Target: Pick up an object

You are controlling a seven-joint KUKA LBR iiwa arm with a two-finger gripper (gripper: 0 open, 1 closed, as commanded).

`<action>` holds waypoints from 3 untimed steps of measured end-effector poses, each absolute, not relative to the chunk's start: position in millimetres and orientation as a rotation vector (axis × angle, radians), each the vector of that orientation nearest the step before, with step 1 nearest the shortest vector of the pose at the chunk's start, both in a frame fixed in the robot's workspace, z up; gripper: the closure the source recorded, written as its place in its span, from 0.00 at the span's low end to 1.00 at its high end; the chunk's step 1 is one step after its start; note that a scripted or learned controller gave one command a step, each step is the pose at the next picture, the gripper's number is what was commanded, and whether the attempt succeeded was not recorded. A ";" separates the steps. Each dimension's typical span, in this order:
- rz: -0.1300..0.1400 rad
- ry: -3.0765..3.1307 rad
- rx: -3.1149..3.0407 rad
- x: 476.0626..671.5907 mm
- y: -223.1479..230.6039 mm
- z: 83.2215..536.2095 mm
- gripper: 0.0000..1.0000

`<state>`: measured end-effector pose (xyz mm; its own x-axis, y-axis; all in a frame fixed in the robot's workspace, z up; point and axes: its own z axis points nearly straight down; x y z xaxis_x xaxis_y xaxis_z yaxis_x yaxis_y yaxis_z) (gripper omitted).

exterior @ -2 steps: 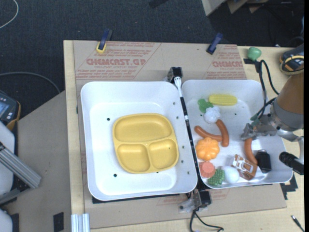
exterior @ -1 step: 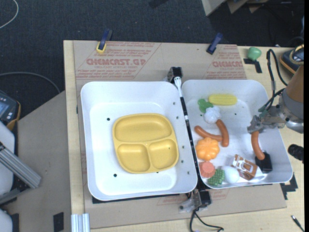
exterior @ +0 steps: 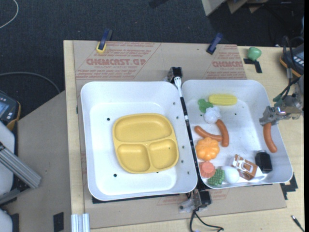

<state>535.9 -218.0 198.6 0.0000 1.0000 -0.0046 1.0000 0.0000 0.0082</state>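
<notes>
We see the gripper (exterior: 271,118) at the right bin (exterior: 251,88) edge. Its fingers pinch the top end of a toy sausage (exterior: 270,138), which hangs just below them.

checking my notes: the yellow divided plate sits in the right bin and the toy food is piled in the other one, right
Not quite: the yellow divided plate sits in the left bin, as the camera view shows. The toy food, such as the orange pumpkin and the corn cob, is piled in the other one, the right bin.

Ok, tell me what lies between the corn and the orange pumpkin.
In the camera view, between the corn and the pumpkin lie a white round toy and two sausages.
</notes>
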 end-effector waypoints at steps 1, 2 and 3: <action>0.003 2.218 2.216 537.1 -218.6 227.0 1.00; 0.004 2.226 2.212 556.2 -162.3 229.2 1.00; 0.001 2.229 2.217 552.8 -113.9 231.0 1.00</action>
